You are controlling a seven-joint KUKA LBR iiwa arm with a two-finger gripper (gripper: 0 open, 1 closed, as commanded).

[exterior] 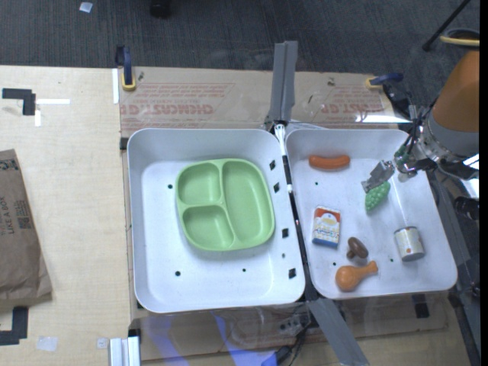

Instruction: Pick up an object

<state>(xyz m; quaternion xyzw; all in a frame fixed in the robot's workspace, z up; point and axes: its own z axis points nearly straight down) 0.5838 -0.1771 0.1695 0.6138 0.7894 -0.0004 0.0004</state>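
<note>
In the camera view, the gripper (379, 177) hangs over the right bin (435, 280), near its far right corner, and the arm comes in over the right edge of this bin. If the fingers are open or closed, I cannot tell; nothing is visible between them.

The green bumpy toy (377, 197) lies directly under and a little in front of the gripper, so it seems the nearest thing to pick. Its long axis goes from the far right toward the near left, slightly tilted.

The orange sausage (329, 161) lies to the left of the gripper, near the far edge. The small box (326, 227), the brown piece (357, 248), the orange toy (354, 276) and the metal can (409, 244) lie closer to the near edge.

The green divided plate (226, 203) sits in the middle of the left bin (152, 265).
</note>
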